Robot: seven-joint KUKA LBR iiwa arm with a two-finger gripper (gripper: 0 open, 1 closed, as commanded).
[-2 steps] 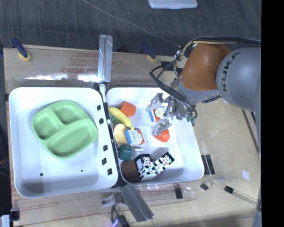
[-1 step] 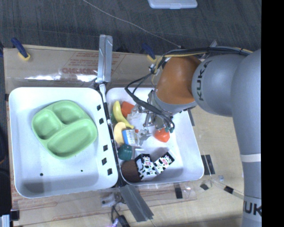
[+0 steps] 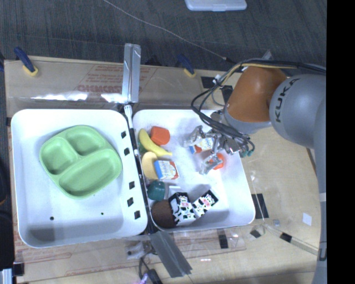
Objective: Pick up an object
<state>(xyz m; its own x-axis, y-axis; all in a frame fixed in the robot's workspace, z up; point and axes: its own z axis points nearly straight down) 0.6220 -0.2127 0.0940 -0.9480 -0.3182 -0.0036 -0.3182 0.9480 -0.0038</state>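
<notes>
Claw (image 3: 208, 152) low in right bin (image 3: 236, 205), near far-right corner, over small orange-white toy (image 3: 215, 161); grip state unclear. Toy likely light, hard, slippery; pinch across middle.

A flat white plastic lid (image 3: 216, 5) is cut off by the frame's top edge. The metal two-finger gripper (image 3: 208, 151) partly covers a small orange-red object (image 3: 217, 161), its shape unclear.

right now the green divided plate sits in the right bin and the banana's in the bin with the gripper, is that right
Not quite. The camera view shows the green divided plate in the left bin, not the right one. The banana does lie in the right bin, where the gripper is.
</notes>
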